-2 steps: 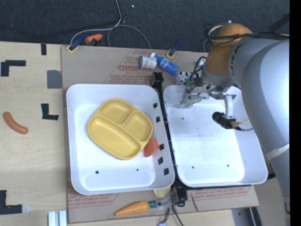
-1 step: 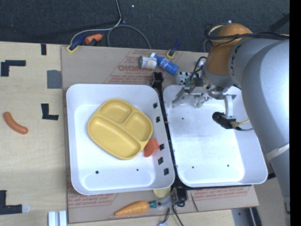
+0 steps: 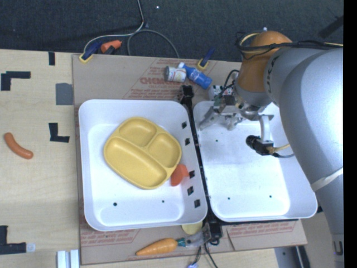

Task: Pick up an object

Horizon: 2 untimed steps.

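Gripper [image 3: 223, 111] low over right bin's [image 3: 251, 205] far-left corner; grip state can't be told. One yellow divided plate [image 3: 142, 151] and one orange piece [image 3: 179, 175] in left bin [image 3: 95, 205].

From my remote station: a pale wooden bench [image 3: 33, 205] marked with black tape [image 3: 56, 133], brown cardboard sheet [image 3: 139, 80] across it, dark carpeted floor [image 3: 67, 10] at the far side.

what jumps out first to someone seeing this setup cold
The yellow divided plate lying in the left bin draws the eye first, with a small orange piece against its right edge. Next comes the big grey arm reaching in from the right, its gripper over the right bin's far-left corner.
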{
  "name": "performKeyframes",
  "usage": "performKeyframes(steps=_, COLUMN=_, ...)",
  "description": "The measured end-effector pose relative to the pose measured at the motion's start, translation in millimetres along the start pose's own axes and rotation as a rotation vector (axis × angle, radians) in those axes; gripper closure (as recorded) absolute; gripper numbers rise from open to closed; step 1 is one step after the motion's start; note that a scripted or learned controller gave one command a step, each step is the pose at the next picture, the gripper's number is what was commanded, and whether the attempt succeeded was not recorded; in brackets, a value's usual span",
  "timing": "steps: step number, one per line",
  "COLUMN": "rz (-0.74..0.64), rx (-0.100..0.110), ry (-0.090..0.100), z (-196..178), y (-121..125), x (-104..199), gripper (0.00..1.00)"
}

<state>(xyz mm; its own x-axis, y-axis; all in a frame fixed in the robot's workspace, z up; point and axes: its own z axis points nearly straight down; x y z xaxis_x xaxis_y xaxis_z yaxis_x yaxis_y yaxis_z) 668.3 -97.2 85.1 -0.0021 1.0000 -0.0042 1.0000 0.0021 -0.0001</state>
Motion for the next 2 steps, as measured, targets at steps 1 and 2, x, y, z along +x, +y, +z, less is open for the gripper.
performKeyframes(steps=1, rz=0.002, rx=-0.004, ry=0.002, z=-1, y=-30, x=1, gripper=0.00)
performKeyframes(steps=2, rz=-0.001, rx=0.000, ry=0.003, z=0, y=1, x=-2, gripper=0.00)
